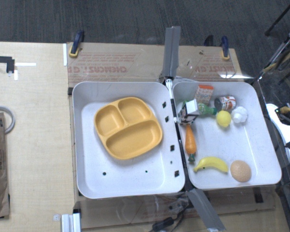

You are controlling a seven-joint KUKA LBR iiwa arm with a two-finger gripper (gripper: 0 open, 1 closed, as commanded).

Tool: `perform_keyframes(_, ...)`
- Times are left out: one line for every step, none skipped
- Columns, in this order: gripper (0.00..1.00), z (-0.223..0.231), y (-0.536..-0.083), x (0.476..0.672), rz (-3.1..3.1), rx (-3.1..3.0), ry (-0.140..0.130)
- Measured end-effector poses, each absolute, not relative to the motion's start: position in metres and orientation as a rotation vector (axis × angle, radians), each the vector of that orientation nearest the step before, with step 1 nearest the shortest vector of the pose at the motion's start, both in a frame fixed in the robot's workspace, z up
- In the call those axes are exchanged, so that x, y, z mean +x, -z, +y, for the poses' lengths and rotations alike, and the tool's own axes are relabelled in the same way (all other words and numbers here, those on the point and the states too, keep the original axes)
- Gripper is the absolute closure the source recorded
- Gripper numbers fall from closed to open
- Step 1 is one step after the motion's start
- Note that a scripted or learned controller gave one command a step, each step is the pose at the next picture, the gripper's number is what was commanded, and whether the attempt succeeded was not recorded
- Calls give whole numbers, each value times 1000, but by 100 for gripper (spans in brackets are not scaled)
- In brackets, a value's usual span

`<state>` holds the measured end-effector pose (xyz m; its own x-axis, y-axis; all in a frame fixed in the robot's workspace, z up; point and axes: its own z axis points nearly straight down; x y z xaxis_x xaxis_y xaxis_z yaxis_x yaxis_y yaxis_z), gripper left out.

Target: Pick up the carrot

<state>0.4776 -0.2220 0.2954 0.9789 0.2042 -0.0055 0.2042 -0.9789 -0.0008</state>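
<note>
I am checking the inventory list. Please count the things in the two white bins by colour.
Yellow: 3, the divided plate, the lemon and the banana
Orange: 1, the carrot
Tan: 1, the egg-shaped thing
White: 1, a roundish thing
Mixed colours: 3, a carton, a can, a green-and-white thing
Total: 9

at the right edge of the camera view, a few thin dark rods (pixel 281 18) run at a slant, 2 or 3 of them crossing, and a pale cable-like line (pixel 275 64) lies among them lower down. whether these belong to the arm cannot be told. below them is a white rounded part (pixel 285 125), with a small yellow spot (pixel 285 111) on a dark piece just above it. a dark strut (pixel 276 146) runs downward from there. these parts are too small and too cut off to read any screws, markings or finer shapes.
</note>
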Motion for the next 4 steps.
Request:
perform_keyframes(0,-205,-137,476,-918,-3002,-8)
perform_keyframes(0,-212,-94,514,-538,-3085,-2)
perform_keyframes(0,-182,-91,523,-546,-3092,-5)
perform_keyframes(0,-201,-91,511,-615,-3079,-7)
